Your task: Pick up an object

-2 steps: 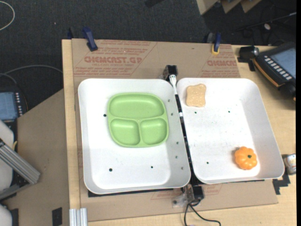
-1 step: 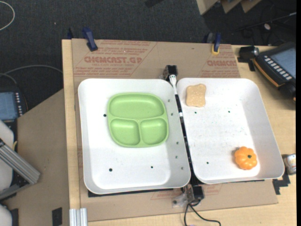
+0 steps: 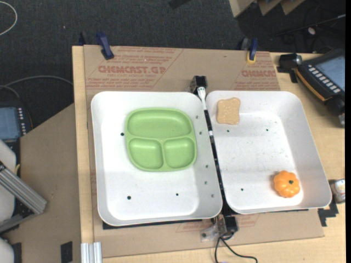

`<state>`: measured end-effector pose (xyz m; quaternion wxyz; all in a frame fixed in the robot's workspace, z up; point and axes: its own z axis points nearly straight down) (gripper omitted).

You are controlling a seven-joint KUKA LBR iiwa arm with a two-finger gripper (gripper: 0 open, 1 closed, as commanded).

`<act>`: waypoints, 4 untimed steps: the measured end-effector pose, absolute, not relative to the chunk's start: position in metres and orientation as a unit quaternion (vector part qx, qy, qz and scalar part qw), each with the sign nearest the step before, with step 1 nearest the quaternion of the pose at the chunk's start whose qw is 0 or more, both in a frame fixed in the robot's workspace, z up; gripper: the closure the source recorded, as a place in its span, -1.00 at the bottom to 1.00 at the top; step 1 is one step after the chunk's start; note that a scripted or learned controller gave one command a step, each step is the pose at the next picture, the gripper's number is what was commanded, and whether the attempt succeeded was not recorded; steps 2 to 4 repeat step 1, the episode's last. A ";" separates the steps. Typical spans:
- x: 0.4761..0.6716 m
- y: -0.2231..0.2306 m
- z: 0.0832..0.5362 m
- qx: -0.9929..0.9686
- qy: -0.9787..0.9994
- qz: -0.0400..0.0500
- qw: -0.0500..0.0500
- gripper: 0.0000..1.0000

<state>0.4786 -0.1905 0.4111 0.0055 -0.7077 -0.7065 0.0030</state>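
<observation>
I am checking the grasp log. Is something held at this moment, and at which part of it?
Nothing is held. The bread slice and the small orange pumpkin lie in the right bin, the green divided plate in the left bin.

One fixed overhead view, slanted down across both white bins [image 3: 104, 147] from moderate height.

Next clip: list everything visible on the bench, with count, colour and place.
bins: 2, white, side by side on the bench
divided plate: 1, light green, three compartments, in the left bin
bread slice: 1, tan, far-left corner of the right bin
small pumpkin: 1, orange, near-right corner of the right bin
board: 1, brown with red lettering, under both bins
clamps: 2, blue, on the board's far edge
handheld screen unit: 1, dark, on the bench at far right
</observation>
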 end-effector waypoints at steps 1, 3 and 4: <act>0.478 -0.153 0.310 -0.706 -0.708 0.002 0.006 1.00; 0.478 -0.153 0.310 -0.706 -0.708 0.002 0.006 1.00; 0.478 -0.153 0.310 -0.706 -0.708 0.002 0.006 1.00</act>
